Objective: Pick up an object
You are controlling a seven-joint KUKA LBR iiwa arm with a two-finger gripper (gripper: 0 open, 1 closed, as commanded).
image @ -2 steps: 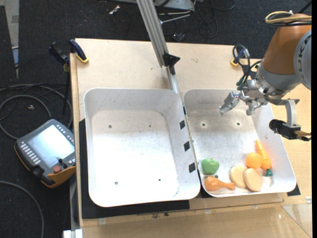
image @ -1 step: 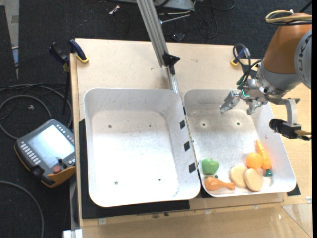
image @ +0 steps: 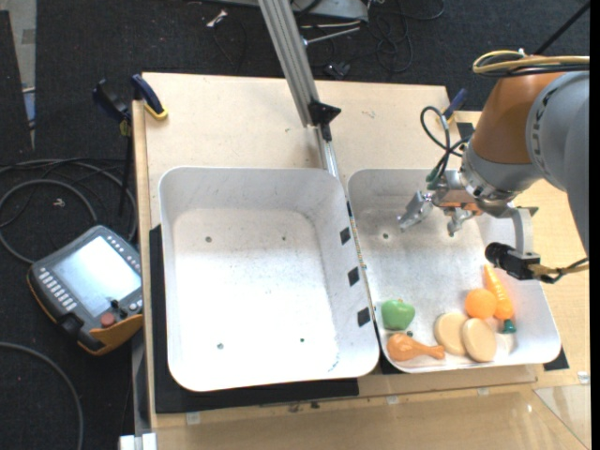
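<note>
Several toy foods lie along the near edge of the right bin (image: 412, 261): a green pepper (image: 397, 313), an orange chicken leg (image: 412, 348), two beige rounds (image: 467, 337), an orange ball (image: 480, 304) and a carrot (image: 500, 294). My gripper (image: 432, 219) hangs over the far half of that bin, well behind the foods. Its two fingers are spread, open, with nothing between them; one grey fingertip (image: 410, 217) points toward the bin's left wall.
The left bin (image: 248, 270) sits beside the right one, its raised wall between them. A slanted metal post (image: 295, 50) rises from the bench behind the bins. A teach pendant (image: 89, 289) lies on the floor at the left.
</note>
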